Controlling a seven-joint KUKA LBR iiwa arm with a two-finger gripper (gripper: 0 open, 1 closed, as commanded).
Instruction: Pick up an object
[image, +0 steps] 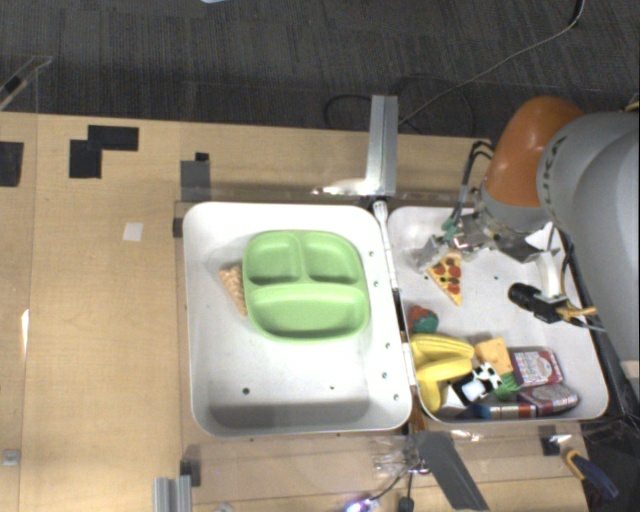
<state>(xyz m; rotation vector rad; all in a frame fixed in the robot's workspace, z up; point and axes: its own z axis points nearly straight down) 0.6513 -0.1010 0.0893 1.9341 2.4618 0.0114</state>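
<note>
A pale green divided plate (303, 283) fills one white bin (205, 330); just below the grey gripper (447, 243), an orange pizza slice (448, 277) dotted red, with yellow bananas (440, 362) lower still.

A smooth, matt green plastic tray (303, 283) sits in a glossy white plastic bin (210, 380) on a pale wood-grain table (90, 350), beside brushed metal brackets (383, 140), a glossy yellow plastic banana (440, 362), dark textured carpet (250, 50) at the top of the frame and the arm's smooth grey and orange casing (560, 150) at upper right.
</note>
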